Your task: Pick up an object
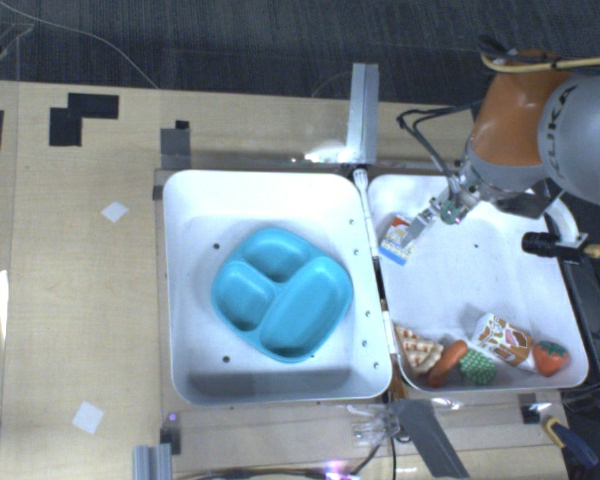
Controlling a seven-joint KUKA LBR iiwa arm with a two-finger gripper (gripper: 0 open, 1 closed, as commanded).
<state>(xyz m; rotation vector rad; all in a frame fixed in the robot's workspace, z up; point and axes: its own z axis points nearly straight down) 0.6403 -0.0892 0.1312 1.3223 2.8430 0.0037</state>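
My arm point(540, 128) reaching in from the right, grey link and orange band high at upper right, wrist angled down-left, gripper point(420, 220) low near the frame's centre-right, fingers closed on a small carton point(397, 239)

Grey arm point(580, 133), orange band, black cable.
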